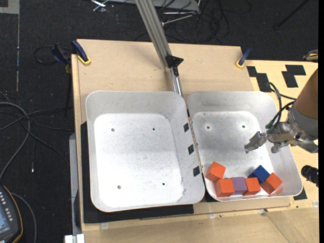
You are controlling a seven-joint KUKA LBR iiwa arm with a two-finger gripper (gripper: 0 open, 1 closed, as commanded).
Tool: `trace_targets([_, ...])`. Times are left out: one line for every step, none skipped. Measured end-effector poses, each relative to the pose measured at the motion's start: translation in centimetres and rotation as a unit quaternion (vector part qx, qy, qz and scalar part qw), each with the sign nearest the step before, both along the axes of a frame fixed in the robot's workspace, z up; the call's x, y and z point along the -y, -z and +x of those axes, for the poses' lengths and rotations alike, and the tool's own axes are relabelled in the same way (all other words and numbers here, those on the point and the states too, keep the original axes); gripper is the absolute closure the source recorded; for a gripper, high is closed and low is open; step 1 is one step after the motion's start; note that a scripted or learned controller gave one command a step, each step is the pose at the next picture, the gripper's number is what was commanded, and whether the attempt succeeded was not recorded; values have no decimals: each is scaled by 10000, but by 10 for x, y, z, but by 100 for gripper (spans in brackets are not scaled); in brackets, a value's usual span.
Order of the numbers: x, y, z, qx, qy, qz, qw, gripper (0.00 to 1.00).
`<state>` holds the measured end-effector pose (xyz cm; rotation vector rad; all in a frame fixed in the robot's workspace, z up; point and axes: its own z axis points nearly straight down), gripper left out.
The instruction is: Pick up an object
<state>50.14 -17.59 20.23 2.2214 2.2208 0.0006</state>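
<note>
End effector (254, 142) hanging over the right bin (228, 105), nothing visibly gripped; can't tell from this angle if open or clenched. Blocks clustered just below and toward the front: lone orange block (216, 170) closest, then a tight front row of another orange block (225, 187), a purple block (239, 185), a third orange (252, 185), with a blue block (261, 173) and one more orange (272, 183) off to the arm side. Best bet probably that lone orange one, standing apart. Worth dropping straight down, centered, squared to its faces. Left bin (101, 105) further off.
</note>
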Motion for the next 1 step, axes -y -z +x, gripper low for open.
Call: trace_targets([-3, 57, 68, -4, -27, -4, 10000, 0])
